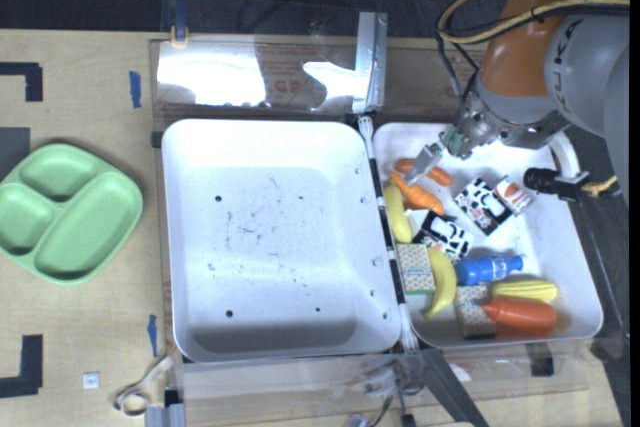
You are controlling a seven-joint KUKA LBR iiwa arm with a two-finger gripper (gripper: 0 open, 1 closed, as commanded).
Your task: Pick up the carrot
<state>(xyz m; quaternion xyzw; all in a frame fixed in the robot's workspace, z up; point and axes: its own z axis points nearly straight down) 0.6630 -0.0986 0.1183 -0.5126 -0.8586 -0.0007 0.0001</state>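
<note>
In the right bin (575,260), the pincer (432,158), grip state unclear, hovered by the carrot (418,193): light, stiff, smooth, probably best gripped mid-length.

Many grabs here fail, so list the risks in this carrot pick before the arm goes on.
1. The carrot lies tight against the banana and another orange piece, so the hand might nudge or take the wrong one.
2. It sits close to the bin wall, which may block one side.
3. The black-and-white pack beside it could get knocked.
</note>
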